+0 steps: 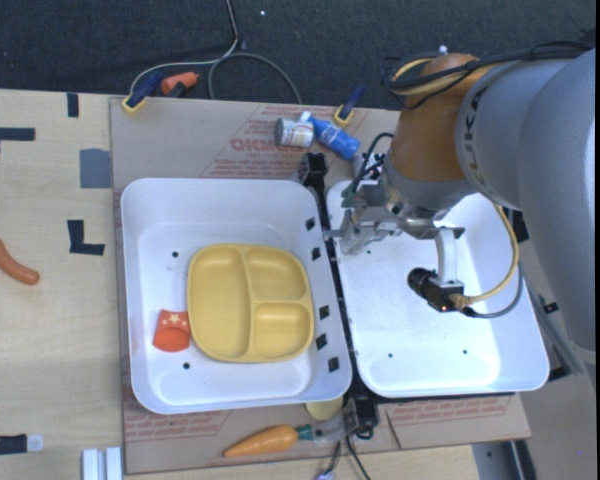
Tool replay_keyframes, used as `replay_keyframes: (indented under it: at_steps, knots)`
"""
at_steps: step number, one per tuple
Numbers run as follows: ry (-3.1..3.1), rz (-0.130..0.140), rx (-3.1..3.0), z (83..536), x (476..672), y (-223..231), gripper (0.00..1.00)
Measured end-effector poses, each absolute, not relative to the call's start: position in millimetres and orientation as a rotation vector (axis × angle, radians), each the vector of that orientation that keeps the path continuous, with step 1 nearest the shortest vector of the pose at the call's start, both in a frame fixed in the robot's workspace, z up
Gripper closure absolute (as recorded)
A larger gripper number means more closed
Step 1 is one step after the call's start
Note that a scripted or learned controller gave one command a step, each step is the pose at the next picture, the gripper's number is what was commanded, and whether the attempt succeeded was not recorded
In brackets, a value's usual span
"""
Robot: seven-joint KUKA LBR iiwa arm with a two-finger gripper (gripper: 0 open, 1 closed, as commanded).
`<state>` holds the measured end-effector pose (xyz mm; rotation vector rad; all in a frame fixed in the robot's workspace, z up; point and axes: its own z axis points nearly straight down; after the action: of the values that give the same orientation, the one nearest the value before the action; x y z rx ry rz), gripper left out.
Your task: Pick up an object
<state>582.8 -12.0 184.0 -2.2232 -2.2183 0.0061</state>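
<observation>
A yellow divided plate (250, 301) lies in the left bin (140, 208). A small orange-red cup (172, 331) lies on its side just left of the plate. My gripper (358, 230) is down in the right bin (520, 368), at that bin's upper left, close to the wall shared with the left bin. The grey arm with its orange band (430, 118) covers the right bin's upper part. Nothing is visibly held.
A white and blue bottle (317, 133) lies on the cardboard behind the bins. A toy carrot (265, 440) lies in front of them. A sausage-shaped toy (12, 261) rests on the wooden bench at far left. A black camera with a yellow cable (435, 288) hangs over the right bin.
</observation>
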Motion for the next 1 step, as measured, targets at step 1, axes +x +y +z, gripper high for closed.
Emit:
replay_keyframes:
  at_steps: [1]
  knots:
    - [-2.221, 0.003, -2.22, 183.9, 583.7, -9.6, 0.0]
